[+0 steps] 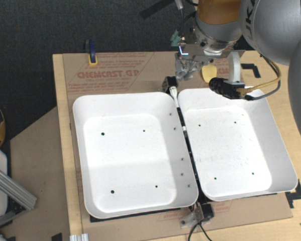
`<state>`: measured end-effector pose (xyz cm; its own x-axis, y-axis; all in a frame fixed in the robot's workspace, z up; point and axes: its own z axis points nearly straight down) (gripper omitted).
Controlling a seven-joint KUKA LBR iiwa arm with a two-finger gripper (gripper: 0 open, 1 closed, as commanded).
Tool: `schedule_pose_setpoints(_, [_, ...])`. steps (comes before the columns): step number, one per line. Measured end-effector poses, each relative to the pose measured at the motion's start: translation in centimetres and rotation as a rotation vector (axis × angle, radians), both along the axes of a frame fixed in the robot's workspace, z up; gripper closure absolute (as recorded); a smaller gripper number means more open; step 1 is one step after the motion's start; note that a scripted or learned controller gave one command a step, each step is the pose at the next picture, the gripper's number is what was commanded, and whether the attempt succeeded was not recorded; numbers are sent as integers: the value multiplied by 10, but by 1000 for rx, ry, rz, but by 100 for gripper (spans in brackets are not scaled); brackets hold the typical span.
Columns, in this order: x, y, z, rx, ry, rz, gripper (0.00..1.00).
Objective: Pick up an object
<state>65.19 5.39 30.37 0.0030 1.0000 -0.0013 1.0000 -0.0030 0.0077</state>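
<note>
Grey arm (281, 20) looming over the far rim of the right bin (273, 151), gripper (188, 70) hanging low just beside a pale yellow object (208, 72).
Lies right next to the gripper, on the arm's side of it, at or just past that far rim; cannot tell whether inside the bin or on the counter (112, 69) behind it. Partly covered by the wrist and a black fitting (224, 87) with cables. Looks small with a rounded edge, so probably light and easy to lift; stiff or soft, slippery or not, cannot tell. Long axis and heading unreadable with so little showing. Gripper state equally unreadable, apart or together, and no sign of anything clamped in it. Probably best taken from above, across the narrowest width.
</note>
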Motion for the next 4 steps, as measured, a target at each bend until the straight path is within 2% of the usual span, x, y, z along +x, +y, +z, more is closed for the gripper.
schedule_pose_setpoints(1, [13,-70,38,-2,0,-3,100])
schedule_pose_setpoints(2, [13,43,-46,5,18,13,100])
schedule_pose_setpoints(3, [-3,23,-18,2,9,2,100])
schedule_pose_setpoints(4, [16,-32,55,-1,-4,-2,100])
